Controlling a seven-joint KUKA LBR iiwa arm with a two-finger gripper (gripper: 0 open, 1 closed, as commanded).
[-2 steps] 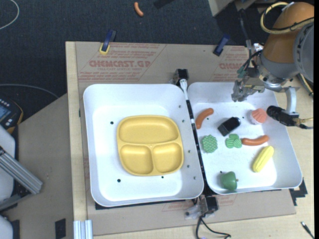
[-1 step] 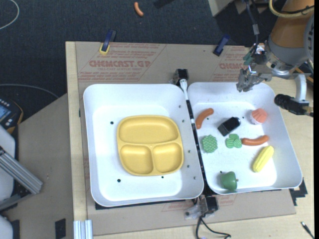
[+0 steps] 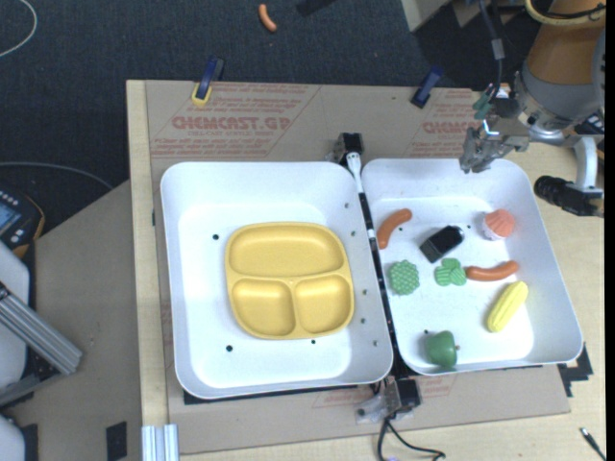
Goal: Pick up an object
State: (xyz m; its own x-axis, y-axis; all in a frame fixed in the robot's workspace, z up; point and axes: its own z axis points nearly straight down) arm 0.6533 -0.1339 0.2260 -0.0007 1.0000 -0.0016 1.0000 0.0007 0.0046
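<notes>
1. While the small grey two-finger gripper (image 3: 478,161) hangs above the far rim of the right shallow white plastic bin (image 3: 555,286), whether it is parted or closed cannot be told; nothing shows between its tips.
2. Candidate objects lie loose in that bin: a smooth orange sausage (image 3: 393,226), a matte black block (image 3: 442,243), a bumpy yellow corn cob (image 3: 506,305) and a glossy green pepper (image 3: 441,349).
3. The left white bin (image 3: 187,257) holds a moulded yellow three-compartment tray (image 3: 288,279).

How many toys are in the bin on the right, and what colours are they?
Green: 3
Orange-red sausages: 2
Yellow corn: 1
Black block: 1
Pink and white toy: 1
Total: 8
</notes>
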